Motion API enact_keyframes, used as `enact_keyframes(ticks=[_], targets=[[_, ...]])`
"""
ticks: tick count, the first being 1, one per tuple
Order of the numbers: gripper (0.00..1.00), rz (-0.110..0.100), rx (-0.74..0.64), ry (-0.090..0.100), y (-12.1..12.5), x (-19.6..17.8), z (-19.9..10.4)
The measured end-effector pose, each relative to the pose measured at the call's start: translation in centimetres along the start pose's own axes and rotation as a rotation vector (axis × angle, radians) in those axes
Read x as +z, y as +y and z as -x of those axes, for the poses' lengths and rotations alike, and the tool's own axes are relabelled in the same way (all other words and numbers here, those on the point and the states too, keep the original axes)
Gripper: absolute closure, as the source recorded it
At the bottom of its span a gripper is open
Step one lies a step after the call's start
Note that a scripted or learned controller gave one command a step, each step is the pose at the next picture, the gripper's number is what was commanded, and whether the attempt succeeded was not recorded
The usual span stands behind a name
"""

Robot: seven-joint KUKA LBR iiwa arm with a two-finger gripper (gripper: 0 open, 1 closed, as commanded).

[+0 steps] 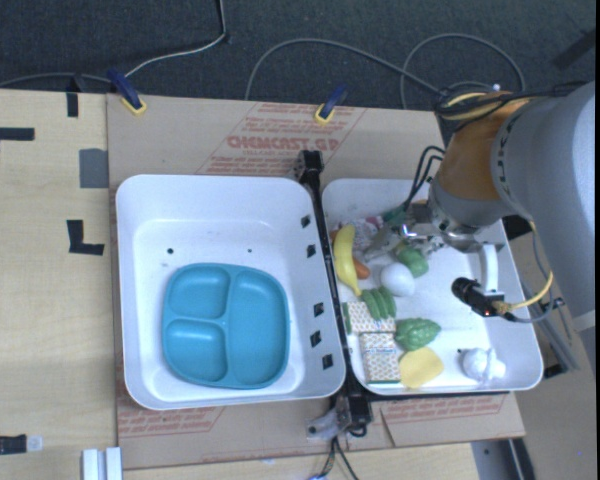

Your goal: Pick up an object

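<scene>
Reaching into right bin (520,363): gripper (405,236) low at twelve o'clock among toys; grip state cannot be told; white ball (398,280) and banana (345,256) adjacent; best descend squarely over one item.

The surface (40,298) is light wood with black tape marks (78,238) on it. A brown cardboard sheet (210,143) lies on top, held by blue and yellow clamps (128,92). Behind is dark grey carpet floor (100,18) with thin cables (220,28).
</scene>
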State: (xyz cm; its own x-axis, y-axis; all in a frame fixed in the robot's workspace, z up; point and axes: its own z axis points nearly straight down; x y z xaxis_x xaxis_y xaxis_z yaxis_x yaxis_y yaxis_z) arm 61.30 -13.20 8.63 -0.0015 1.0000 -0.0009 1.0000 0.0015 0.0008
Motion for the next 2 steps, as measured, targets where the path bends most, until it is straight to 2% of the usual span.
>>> enact_keyframes(ticks=[1,2], targets=[[0.00,-0.021,-0.001,-0.006,5.16,0.13,-2.65],[1.00,-0.019,0.002,-0.008,5.17,-0.80,-2.66]])
